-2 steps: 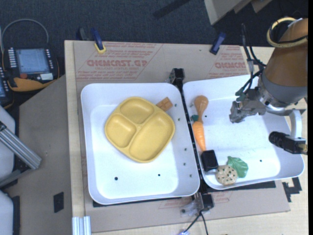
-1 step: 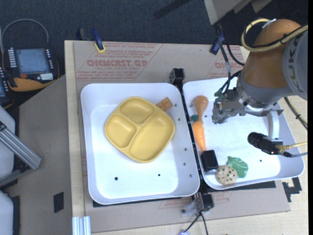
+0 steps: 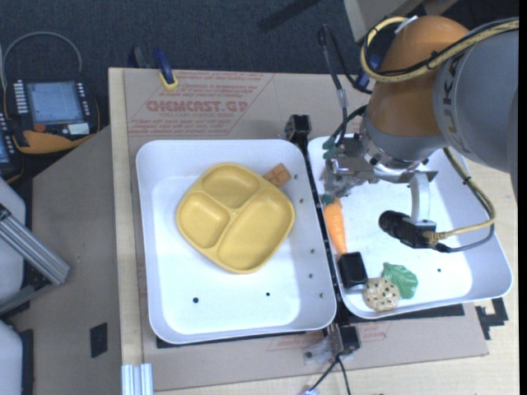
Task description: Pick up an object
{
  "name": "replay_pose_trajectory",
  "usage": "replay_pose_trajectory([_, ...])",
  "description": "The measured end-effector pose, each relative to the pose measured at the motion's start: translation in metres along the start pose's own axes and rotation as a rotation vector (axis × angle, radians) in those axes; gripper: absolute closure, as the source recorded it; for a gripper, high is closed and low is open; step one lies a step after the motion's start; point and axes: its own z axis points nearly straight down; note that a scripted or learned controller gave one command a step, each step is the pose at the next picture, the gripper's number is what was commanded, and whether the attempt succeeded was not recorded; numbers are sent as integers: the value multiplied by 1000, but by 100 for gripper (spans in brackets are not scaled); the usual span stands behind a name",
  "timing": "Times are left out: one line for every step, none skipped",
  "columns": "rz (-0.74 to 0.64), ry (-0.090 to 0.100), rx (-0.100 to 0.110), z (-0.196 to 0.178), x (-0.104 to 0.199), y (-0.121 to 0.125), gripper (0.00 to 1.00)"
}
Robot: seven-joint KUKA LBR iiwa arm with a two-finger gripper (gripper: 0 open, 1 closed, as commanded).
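The arm hangs low over the right bin, at its upper left corner, so the step in hand looks like the reach toward a pick, with nothing seen held. The left bin carries a yellow plate with a small brown block at its upper edge, and has bare floor along its lower half. The gripper sits just above the carrot, which lies against the right bin's left wall; whether it is wide or narrow I cannot tell. Likely next: a descent onto the carrot, minding that wall. Below lie a black block, a cookie and a green piece; the bin's middle is open
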Motion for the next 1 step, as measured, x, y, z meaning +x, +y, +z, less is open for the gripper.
replay_pose_trajectory([-1, 0, 0, 7, 58, 11, 100])
